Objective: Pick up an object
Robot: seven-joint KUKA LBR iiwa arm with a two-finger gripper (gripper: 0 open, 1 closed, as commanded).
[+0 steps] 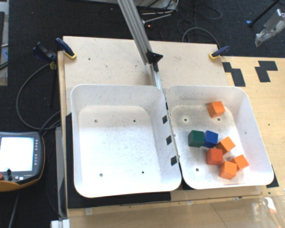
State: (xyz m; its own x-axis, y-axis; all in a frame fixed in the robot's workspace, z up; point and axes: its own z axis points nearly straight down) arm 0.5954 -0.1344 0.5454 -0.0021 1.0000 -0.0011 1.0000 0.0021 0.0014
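We saw the pincer point(272, 26) at the view's upper right, off the tabletop point(109, 61) and over dark floor; we could not tell whether it was spread or pressed together, and nothing showed in it. Well apart from it, down and to its left in the view, sat the right bin point(256, 141) with all the blocks. A lone orange block point(216, 109) lay nearest the pincer. Farther off, a green block point(196, 138) touched a blue block point(211, 137), with four orange blocks point(228, 170) clustered just beyond. The left bin point(85, 127) lay farthest from the pincer.
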